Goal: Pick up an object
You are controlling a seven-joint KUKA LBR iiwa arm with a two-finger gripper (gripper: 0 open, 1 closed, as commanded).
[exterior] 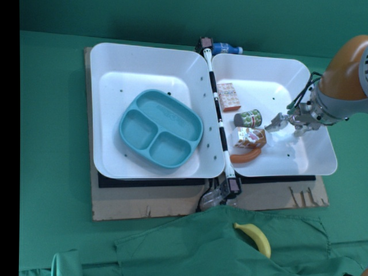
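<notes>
Arm reaching into the right bin (310,79) from the right.
The gripper (280,121) is hovering just right of the small can (248,118); whether it is clenched or released cannot be told. The can is lying between a small box (229,96) and a sausage (246,156). A divided plate (160,128) is sitting in the left bin (115,62).

Two bins side by side on the tabletop, the arm reaching over the right one.

The left bin (109,62) holds a divided tray (160,128) near its middle. In the right bin (276,68), along its left side, a small box (229,96) lies farthest back, then a can (248,118), a packet (251,137) and a sausage (246,154) nearest the front. The gripper (283,122) hangs just right of the can. A bottle (227,49) lies behind the bins; a banana (255,237) rests on the cloth (190,246) in front.
</notes>
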